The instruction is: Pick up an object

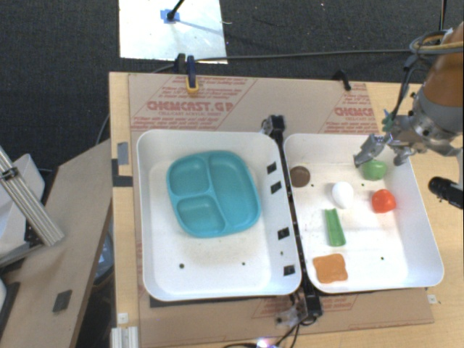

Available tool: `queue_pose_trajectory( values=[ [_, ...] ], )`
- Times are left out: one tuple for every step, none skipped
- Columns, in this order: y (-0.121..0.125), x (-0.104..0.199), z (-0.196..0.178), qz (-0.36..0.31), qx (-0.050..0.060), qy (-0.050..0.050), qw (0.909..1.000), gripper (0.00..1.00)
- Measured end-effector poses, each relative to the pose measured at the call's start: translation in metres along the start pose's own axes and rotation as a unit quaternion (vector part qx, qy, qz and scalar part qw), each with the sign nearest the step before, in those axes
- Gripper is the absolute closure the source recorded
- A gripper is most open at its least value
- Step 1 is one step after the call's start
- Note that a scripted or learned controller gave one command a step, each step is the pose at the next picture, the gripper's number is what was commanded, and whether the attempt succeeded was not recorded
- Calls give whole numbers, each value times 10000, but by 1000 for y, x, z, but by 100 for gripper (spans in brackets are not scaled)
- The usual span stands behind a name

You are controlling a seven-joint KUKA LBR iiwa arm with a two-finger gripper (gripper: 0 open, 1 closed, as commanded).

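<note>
The right bin (420,259) holds several small items: a green round piece (375,170), a white egg-like piece (341,193), a red-orange piece (383,201), a brown round piece (299,175), a green stick (334,227) and an orange flat piece (330,267). My gripper (385,151) hangs at the bin's far right, just above the green round piece. Its fingers are spread, one on each side of the green piece's top, and nothing is lifted.
The left bin (156,267) holds a teal divided plate (213,193). Black clips run along the divider (284,194) between the bins. A white sheet (171,20) lies beyond the bench. Cables cross at the back.
</note>
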State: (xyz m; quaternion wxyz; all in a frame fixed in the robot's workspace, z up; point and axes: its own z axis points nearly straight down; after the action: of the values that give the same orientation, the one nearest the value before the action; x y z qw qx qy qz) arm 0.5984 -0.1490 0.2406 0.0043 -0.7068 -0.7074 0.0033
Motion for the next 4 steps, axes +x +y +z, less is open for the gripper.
queue_pose_trajectory(
  values=[
    [2,1,-8,-13,-61,-9,10000,0],
    [-4,-4,37,-3,-49,-9,10000,0],
    [-6,-5,79,-2,-52,-8,10000,0],
    [-5,-5,141,-4,-55,-7,10000,0]
  ],
)
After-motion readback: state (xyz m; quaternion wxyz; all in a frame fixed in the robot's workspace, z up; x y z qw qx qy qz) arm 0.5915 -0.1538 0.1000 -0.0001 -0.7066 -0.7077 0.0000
